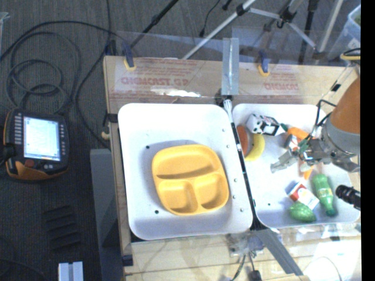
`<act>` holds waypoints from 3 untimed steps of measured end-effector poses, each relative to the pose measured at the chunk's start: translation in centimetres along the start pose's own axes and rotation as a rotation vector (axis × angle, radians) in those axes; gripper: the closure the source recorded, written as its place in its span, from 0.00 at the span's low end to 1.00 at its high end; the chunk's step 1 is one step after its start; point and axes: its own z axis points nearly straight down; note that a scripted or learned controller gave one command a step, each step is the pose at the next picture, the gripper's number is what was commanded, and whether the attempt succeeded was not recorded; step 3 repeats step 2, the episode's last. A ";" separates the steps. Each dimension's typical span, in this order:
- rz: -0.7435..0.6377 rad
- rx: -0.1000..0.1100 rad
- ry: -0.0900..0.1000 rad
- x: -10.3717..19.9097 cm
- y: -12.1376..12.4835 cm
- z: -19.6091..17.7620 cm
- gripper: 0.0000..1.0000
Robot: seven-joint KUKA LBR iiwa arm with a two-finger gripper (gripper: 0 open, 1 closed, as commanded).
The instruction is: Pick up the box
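You see two white bins side by side on the bench. The left bin (135, 157) holds a yellow tray (188, 178) with three compartments, lying flat near its middle.

The box (302, 195) lies in the right bin (266, 212), toward the near right corner. It is small, mostly white with a red patch on its left end, and it sits tilted relative to the bin walls. Just beside it on the right stands out a green bottle (324, 193), and a green rounded item (301, 212) touches or nearly touches its near side.

The arm comes in from the right, its orange band at the frame edge. The gripper (285, 160) hangs over the middle of the right bin, its grey fingers (280, 163) spread apart and pointing left, with nothing between them. It is near the box but not on it; the box lies just nearer to you and to the right of the fingertips.

Farther back in that bin you find a banana (256, 147), a black-and-white toy (262, 124), and an orange piece (296, 133) beside the wrist.
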 end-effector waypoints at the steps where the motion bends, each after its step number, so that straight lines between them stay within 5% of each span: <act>1: -0.029 -0.006 0.000 -0.2 -3.2 7.1 0.00; 2: -0.172 -0.018 -0.010 3.2 2.3 7.4 0.00; 3: -0.172 -0.018 -0.010 3.2 2.3 7.4 0.00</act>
